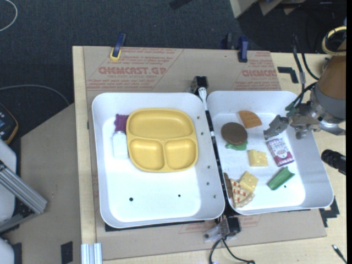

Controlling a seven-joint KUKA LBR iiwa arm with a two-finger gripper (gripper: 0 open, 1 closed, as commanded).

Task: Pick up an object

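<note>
Over the right bin (313, 164), the gripper (276, 126) hangs just above a red-and-white packet (279, 150), its grip impossible to tell, with a burger patty (234, 132) to the left and a green piece (280, 178) nearer.

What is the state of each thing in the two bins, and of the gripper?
yellow divided tray: flat in the left bin, right way up
white bottle: lying beside the tray
brown patty: flat in the right bin
red packet: lying flat, just below the gripper
green piece: lying free
cheese cube: lying free
gripper: over the right bin; nothing seen between its fingers
</note>
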